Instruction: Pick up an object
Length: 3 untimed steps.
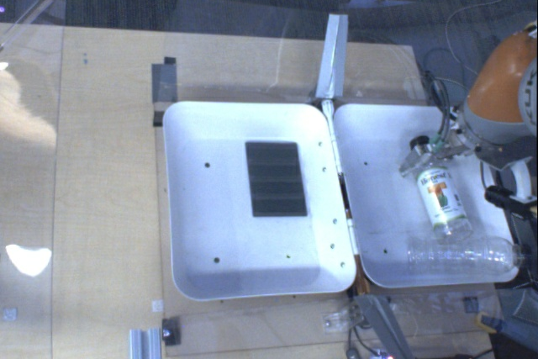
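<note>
- White plastic, right bin [370, 149]: taken as the landmark for every entry below; shallow, set on the wooden bench [101, 181], its left wall touching the left bin [197, 206].
- Small bottle [440, 197]: clear, with a white label printed in orange and green; lying on its side on the floor of the right bin, toward that bin's right wall, cap end pointing to the far side.
- Clear plastic bottle [461, 252]: larger, lying along the near wall of the right bin, just beside the small bottle's base.
- Dark ribbed block [276, 178]: lying flat in the left bin, well apart from the right bin.
- Gripper [430, 152]: positioned over the right bin at the cap end of the small bottle; whether it is spread or clenched cannot be told, as the tips are lost in glare.
- Progress: judged as early. Nothing is seen lifted; all three objects are resting in their bins. The grasp and the lift are left to be done.
</note>
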Motion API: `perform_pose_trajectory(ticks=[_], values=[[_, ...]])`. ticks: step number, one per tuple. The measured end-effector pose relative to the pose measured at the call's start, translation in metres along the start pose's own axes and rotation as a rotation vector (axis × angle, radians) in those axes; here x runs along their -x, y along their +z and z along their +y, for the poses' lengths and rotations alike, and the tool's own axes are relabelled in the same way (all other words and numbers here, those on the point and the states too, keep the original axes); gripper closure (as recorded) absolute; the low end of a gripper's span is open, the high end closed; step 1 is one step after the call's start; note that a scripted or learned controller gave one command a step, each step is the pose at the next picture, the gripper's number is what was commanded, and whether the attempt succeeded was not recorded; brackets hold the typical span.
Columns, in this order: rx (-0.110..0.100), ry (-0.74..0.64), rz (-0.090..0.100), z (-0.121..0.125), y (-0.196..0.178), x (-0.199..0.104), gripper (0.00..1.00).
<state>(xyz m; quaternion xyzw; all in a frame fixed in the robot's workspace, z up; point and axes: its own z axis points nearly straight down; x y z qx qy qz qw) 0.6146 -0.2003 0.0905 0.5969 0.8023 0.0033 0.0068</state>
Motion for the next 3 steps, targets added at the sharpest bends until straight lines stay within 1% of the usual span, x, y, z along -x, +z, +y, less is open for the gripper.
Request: perform_pose_trajectory(ticks=[1, 2, 3], values=[[-0.022, 0.053, 0.013, 0.050, 0.005, 0.020, 0.00], [-0.012, 0.048, 0.004, 0.053, -0.005, 0.021, 1.00], [-0.008, 0.171, 0.004, 0.069, -0.084, -0.031, 1.00]])
